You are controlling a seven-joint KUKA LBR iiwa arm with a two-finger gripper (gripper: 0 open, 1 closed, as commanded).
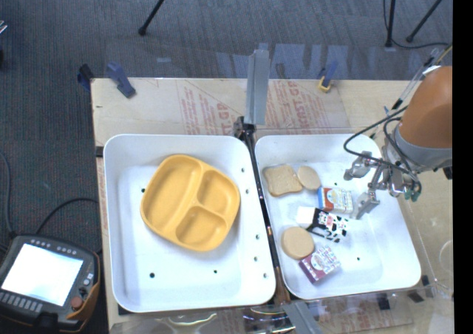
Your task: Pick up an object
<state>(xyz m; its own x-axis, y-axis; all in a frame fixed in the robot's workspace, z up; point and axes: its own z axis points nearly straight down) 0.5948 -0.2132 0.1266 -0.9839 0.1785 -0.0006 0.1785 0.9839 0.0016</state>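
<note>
Gripper (367, 203) sits spread open, holding nothing, just right of the cow-print carton (329, 224); bare floor in the right bin (392, 251) beyond it.

The wooden bench (214, 107) bears two white bins — left bin (122, 177), right bin (392, 251) — side by side.

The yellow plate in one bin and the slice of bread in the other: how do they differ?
The yellow plate is far larger than the slice of bread. The plate is bright yellow with three compartments; the bread is pale tan and flat. The plate lies alone in the left bin, the bread among several small items in the right bin. Both lie flat.
</note>
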